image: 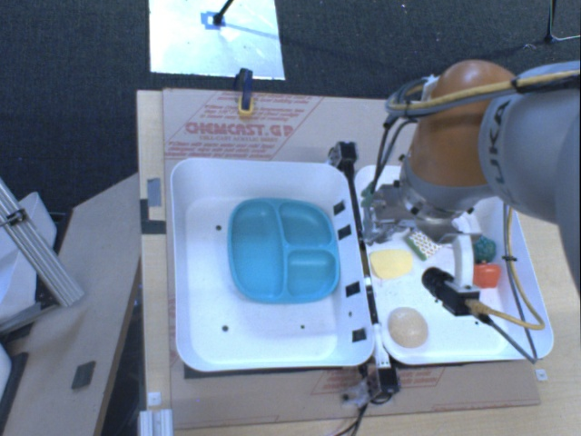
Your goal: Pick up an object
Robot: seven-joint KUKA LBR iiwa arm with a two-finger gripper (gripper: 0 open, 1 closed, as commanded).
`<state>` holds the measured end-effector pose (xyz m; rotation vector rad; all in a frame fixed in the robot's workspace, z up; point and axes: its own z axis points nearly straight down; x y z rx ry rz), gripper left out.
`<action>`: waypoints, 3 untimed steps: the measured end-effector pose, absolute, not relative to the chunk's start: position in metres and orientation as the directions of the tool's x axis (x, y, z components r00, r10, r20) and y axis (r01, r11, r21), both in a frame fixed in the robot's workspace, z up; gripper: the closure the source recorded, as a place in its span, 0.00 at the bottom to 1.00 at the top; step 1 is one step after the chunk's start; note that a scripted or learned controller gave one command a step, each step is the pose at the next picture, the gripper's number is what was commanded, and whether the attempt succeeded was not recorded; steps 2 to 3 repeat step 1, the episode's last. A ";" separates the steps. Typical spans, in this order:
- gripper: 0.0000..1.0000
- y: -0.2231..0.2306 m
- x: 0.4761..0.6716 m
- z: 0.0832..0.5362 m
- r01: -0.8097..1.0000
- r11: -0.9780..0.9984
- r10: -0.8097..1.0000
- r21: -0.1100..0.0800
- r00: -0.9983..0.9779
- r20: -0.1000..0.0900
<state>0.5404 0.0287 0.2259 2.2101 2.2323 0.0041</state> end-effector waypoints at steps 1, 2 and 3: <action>1.00 0.083 0.548 0.227 1.000 0.011 1.000 0.002 -0.011 0.002; 1.00 0.083 0.548 0.227 1.000 0.011 1.000 0.002 -0.011 0.002; 1.00 0.083 0.548 0.227 1.000 0.011 1.000 0.002 -0.011 0.002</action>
